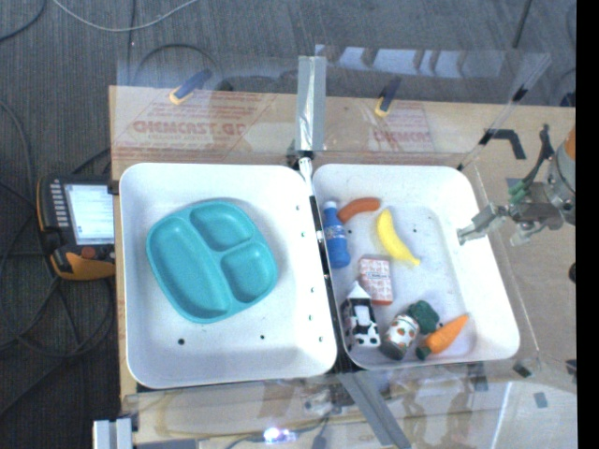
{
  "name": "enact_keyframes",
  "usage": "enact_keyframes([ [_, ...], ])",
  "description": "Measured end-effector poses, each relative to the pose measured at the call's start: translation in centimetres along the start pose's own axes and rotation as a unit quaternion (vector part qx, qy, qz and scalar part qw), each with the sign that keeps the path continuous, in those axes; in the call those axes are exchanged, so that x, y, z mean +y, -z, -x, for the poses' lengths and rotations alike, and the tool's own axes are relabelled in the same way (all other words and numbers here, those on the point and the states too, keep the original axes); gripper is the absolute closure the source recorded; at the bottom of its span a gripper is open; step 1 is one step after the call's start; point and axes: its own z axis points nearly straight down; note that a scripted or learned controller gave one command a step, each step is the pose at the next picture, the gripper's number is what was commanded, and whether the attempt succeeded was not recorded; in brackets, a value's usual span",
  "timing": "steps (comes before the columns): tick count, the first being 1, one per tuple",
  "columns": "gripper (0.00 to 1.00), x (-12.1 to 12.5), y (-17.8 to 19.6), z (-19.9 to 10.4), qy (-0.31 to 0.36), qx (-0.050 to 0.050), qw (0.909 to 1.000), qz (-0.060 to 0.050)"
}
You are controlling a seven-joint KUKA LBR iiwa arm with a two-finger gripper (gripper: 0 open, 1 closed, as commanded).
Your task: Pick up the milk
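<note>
We see two white bins side by side on the table (131,101). Left bin (140,344) holds a teal plate (213,260) w/ three compartments, roughly centred. Right bin (487,316) holds the small stuff: milk (359,323), a cow-patterned carton, near the bin's front-left corner, just beside a red-white box (376,279); blue bottle (334,235) along the left wall; sausage (359,209) and banana (396,238) toward the back; carrot (443,335) and a green item (423,315) near the front. Jaws (473,232) sit over the bin's right rim, well apart from milk, nothing between them; can't tell if spread or closed.
</note>
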Motion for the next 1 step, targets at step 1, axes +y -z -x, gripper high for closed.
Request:
enact_keyframes([
  [1, 0.0, -4.06, -8.73, -5.73, 0.006, 0.001, 1.0, -0.001],
])
